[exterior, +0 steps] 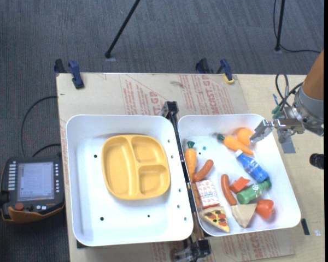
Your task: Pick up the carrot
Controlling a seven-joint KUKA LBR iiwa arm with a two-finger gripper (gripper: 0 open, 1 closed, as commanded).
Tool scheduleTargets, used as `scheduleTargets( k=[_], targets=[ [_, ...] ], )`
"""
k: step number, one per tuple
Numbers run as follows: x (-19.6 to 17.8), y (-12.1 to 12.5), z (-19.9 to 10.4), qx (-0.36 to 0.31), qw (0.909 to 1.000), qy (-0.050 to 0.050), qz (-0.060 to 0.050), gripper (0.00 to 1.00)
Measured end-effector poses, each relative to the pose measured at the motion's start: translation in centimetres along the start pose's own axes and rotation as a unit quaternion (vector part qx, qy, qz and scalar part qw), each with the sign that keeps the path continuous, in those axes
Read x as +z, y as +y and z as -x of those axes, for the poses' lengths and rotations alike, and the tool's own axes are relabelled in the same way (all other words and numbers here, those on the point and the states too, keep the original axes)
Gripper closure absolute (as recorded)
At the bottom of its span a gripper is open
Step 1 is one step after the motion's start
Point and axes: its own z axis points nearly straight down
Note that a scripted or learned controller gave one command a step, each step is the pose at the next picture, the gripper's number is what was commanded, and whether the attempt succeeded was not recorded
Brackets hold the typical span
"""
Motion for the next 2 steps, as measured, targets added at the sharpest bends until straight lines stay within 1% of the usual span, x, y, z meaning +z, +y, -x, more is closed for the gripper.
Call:
scheduleTargets(
  k=[1,2],
  targets=[
    [12.9,3.9,-0.9,0.034,0.9994,0.001,-0.003,0.0],
    [11.6,4.1,-0.8,0.033,0.9995,0.0,-0.001,1.0]
  ],
)
